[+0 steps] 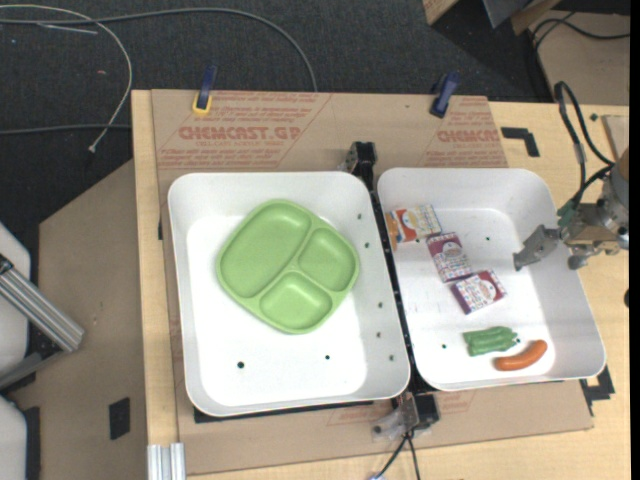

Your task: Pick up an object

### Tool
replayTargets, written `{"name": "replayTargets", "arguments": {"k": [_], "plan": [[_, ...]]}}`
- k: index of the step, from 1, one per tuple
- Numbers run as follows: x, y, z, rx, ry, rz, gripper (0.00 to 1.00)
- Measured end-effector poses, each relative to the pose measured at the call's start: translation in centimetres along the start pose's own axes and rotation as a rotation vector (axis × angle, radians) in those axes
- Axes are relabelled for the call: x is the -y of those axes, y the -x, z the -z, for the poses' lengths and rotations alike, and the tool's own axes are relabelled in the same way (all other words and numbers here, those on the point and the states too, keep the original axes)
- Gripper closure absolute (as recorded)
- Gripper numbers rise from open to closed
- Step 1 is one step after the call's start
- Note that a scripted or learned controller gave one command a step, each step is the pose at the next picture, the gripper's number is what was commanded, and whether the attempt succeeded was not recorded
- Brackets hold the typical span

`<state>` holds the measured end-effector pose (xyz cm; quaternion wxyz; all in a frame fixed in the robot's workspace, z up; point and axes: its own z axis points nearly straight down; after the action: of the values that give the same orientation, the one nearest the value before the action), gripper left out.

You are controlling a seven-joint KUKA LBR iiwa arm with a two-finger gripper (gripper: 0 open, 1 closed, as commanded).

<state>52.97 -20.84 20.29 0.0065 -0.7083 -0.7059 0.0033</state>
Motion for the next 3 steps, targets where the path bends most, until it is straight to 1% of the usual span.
{"name": "replayTargets", "arguments": {"k": [1,2,3], "plan": [[-0.3,-0.1,0.7,0.004,0.013,0.004,0.00],[0.4,-0.2,-3.9,0.001,0.008,0.003,0.00],[0.3,-0.2,-8.1,0.001,0.009,0.004,0.00]]}}
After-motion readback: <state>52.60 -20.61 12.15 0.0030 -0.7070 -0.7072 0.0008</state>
